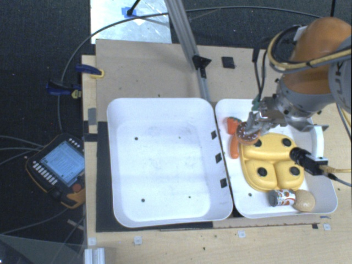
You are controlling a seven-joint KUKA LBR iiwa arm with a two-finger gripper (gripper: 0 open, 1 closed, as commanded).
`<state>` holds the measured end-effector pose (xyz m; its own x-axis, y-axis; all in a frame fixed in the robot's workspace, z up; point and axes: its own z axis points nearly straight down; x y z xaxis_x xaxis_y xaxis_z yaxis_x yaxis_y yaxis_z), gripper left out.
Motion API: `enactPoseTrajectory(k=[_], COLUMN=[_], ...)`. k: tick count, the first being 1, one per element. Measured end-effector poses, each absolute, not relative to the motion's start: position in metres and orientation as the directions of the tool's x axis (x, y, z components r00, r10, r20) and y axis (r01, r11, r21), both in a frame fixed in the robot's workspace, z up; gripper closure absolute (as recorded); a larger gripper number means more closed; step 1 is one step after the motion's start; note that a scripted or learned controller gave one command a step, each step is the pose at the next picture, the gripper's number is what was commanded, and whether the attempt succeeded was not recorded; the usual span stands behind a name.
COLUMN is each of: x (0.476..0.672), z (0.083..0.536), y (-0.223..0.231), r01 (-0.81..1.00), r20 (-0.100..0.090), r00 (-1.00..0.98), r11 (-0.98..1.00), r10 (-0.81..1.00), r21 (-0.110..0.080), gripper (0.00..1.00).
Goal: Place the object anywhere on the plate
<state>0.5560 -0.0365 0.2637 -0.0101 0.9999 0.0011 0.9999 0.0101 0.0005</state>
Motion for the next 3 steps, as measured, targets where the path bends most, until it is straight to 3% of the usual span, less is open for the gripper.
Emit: enactPoseTrajectory(k=[2, 3], x=[0.570, 0.554], z=[0.227, 0.228], y=[0.071, 0.126], r01=[1.000, 1.000], r20=[0.002, 0.002], r00=[-0.010, -0.011], r11=[0.010, 0.011], r10=[1.000, 1.000], r21=[0.000, -0.001], gripper=[1.00, 1.00])
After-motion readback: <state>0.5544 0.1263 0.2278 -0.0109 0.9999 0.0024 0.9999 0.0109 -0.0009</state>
